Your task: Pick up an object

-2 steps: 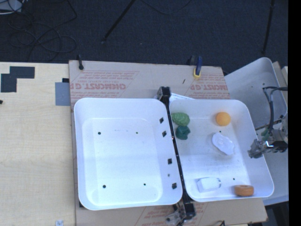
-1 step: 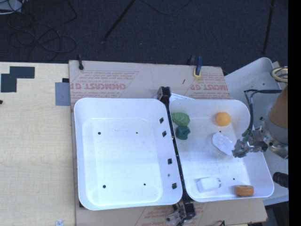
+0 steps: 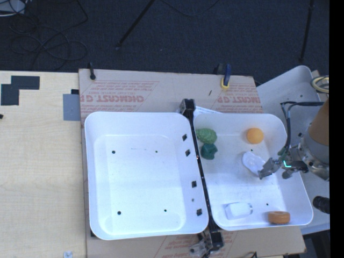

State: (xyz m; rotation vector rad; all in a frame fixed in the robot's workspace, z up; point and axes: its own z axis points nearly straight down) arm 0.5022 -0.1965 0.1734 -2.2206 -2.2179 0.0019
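Claw (image 3: 267, 171) perhaps touching clear object (image 3: 251, 160)

Even, bright overhead light; the white bins (image 3: 140, 171) glare slightly and cast soft shadows. The dark floor (image 3: 161, 26) beyond looks dim, and small details are slightly soft.

The flat brown cardboard sheet (image 3: 161, 93) under the bins, up and left of the pincer (image 3: 265, 172), carries red print, upside down, reading "CHEMCOZT, G.P." twice; smaller lines beneath are illegible.
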